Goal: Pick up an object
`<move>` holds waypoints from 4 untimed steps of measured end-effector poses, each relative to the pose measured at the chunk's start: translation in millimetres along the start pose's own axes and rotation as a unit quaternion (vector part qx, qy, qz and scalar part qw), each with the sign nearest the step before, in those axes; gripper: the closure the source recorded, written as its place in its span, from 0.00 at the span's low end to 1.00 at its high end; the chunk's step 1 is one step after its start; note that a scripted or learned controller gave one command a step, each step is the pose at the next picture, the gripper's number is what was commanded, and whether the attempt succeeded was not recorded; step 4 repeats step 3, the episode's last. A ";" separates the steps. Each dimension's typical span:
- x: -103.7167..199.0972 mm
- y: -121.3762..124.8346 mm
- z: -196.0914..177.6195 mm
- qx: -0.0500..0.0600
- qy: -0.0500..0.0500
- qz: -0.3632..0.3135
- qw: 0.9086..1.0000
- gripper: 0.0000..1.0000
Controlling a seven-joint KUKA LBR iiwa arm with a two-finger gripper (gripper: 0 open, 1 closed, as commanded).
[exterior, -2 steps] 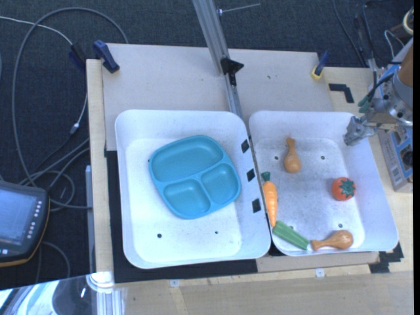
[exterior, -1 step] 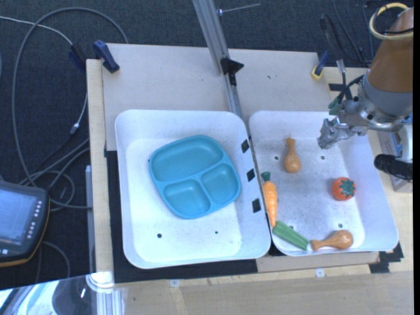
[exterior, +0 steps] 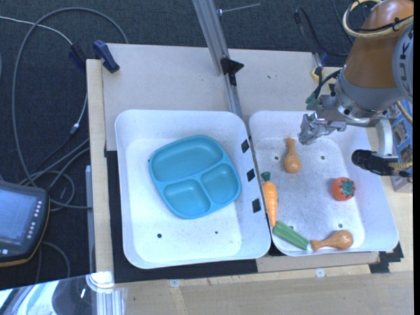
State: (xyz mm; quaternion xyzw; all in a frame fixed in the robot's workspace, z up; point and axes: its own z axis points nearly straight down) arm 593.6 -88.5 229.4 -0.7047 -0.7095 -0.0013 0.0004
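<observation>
In the camera view, the gripper (exterior: 310, 131) hangs over the far part of the right bin (exterior: 367, 195), reached in from the right. Whether it is parted or closed I cannot tell at this size; nothing shows in its grasp.

Just below and left of it lies a small drumstick (exterior: 291, 157), the nearest candidate, likely the target given how the tool sits almost over it. Further below and to the right is a tomato (exterior: 342, 188). Well below, against the bin's left wall, rests a carrot (exterior: 270, 201), then a green piece (exterior: 289, 235) touching a second drumstick (exterior: 335, 241) at the near rim. These sit loose, scattered for picking.

Far left, the other bin (exterior: 131, 176) holds a blue tray (exterior: 194, 175).
</observation>
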 end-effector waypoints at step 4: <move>173.9 -9.2 7.8 0.002 0.000 0.000 1.000 1.00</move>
